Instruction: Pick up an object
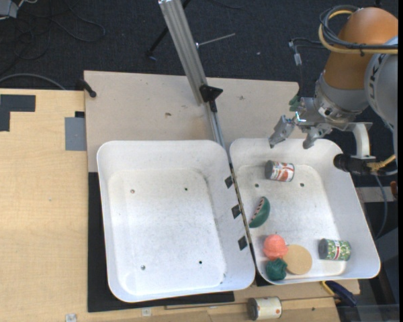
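The gripper hangs over the far rim of the right bin, its two fingers spread apart with nothing between them; the red can lies on its side inside that bin, just nearer the camera than the fingertips and apart from them; further toward the bin's near edge lie a melon slice, an orange ball, a tan disc, a green lump and a green can.
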